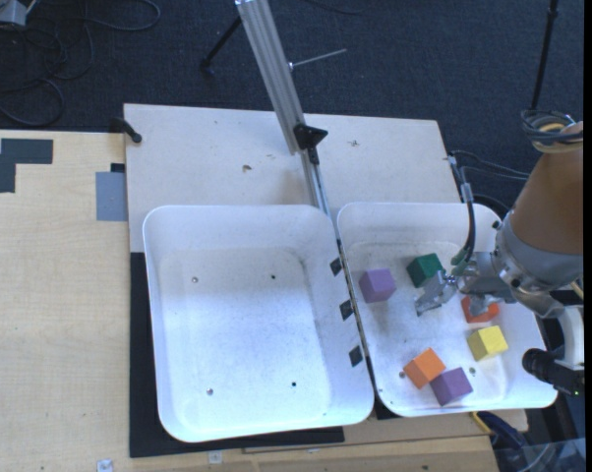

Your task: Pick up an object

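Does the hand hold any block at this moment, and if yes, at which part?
It cannot be told. The hand is low in the right bin, just below the green block, but no block shows between its fingers.

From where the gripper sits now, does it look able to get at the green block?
Probably yes. The gripper hangs in the right bin, just below the green block, with bare bin floor between them. The purple block lies off to the side, apart from it.

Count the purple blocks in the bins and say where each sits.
2, both in the right bin. One purple block lies near its left wall, left of the green block. The other sits at the front, beside the orange block. The arm may hide more.
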`<state>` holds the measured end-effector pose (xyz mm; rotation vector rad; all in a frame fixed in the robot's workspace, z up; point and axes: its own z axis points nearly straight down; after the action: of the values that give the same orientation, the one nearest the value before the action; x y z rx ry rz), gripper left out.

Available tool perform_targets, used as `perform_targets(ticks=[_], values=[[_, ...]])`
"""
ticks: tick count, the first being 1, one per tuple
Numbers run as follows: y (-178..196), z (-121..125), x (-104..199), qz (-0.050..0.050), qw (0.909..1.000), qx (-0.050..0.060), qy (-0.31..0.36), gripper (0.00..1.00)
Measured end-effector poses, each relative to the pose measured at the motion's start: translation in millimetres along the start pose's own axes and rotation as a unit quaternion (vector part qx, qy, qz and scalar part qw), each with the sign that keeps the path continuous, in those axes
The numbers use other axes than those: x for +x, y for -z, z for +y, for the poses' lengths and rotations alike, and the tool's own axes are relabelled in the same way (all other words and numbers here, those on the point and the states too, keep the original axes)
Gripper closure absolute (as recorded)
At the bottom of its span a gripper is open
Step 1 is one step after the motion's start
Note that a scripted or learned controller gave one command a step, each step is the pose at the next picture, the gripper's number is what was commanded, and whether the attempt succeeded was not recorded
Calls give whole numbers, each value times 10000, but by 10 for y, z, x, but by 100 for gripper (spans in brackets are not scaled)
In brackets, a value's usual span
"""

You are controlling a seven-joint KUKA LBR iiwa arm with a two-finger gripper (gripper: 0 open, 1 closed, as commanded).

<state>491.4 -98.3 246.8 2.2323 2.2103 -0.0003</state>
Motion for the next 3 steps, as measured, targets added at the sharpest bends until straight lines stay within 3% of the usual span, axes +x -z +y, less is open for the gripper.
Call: perform_targets(ticks=[1, 2, 3], values=[[-1400, 554, 3, 10, 10000, 49, 46, 0], [-1357, 561, -15, 4, 10000, 17, -1, 0], [-800, 805, -375, -13, 10000, -21, 3, 0]])
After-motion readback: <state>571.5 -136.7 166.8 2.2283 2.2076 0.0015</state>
